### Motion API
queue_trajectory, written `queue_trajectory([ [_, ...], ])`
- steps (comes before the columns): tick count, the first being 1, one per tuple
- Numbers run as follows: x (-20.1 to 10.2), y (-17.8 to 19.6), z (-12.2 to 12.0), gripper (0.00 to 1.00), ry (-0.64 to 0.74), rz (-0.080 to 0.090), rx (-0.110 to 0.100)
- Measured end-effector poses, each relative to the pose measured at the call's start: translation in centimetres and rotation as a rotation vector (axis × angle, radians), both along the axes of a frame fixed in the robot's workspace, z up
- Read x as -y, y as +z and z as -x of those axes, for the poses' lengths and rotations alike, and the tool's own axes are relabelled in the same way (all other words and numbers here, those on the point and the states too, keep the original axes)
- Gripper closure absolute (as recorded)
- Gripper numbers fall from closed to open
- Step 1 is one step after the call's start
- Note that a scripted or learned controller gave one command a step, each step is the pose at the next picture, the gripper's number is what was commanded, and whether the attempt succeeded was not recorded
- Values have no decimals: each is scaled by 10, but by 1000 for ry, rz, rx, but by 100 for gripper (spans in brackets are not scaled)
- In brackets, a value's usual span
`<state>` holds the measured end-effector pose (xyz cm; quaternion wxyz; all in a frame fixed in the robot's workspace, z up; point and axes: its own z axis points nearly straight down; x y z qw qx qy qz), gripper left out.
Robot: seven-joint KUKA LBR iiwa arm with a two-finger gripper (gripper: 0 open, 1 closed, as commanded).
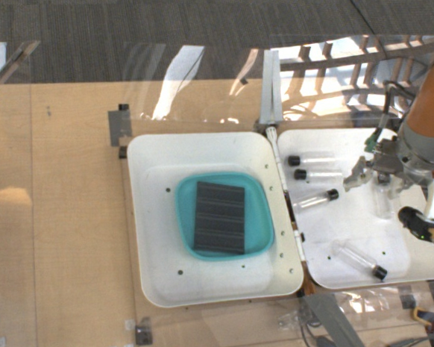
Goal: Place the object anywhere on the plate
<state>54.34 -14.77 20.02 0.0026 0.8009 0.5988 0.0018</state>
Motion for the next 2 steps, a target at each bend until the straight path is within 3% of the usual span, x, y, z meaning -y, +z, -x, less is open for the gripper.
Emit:
queue_trajectory([
  [1, 38, 93, -19, 0, 17, 2, 4],
  [2, -4, 238, -64, 0, -101, 1, 6],
])
